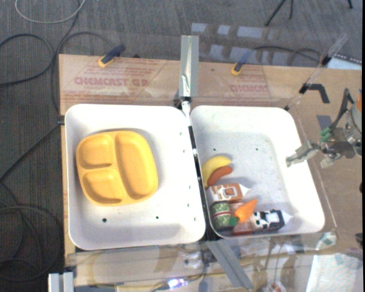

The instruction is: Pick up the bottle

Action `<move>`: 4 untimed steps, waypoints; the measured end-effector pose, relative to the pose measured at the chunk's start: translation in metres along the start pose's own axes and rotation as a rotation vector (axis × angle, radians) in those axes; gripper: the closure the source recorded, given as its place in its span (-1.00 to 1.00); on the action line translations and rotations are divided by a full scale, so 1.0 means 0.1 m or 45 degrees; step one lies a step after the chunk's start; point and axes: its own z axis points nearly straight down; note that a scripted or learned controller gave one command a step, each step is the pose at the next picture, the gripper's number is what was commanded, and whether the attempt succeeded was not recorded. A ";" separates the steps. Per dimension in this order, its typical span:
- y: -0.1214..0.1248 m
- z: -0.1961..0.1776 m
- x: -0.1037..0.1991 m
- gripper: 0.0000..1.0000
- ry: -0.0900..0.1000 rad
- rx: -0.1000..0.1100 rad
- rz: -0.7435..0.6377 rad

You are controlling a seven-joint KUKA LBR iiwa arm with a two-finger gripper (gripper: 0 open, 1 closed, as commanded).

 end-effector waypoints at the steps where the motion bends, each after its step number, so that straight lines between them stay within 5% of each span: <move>1: -0.15 1.32 0.62 -1.00 -0.008 -0.026 -0.168; 2: -0.05 1.44 0.94 -1.00 -0.044 -0.090 0.070; 3: -0.19 0.73 1.85 -1.00 -0.003 0.003 -0.016; 4: -0.13 0.73 2.23 -1.00 -0.004 0.005 0.268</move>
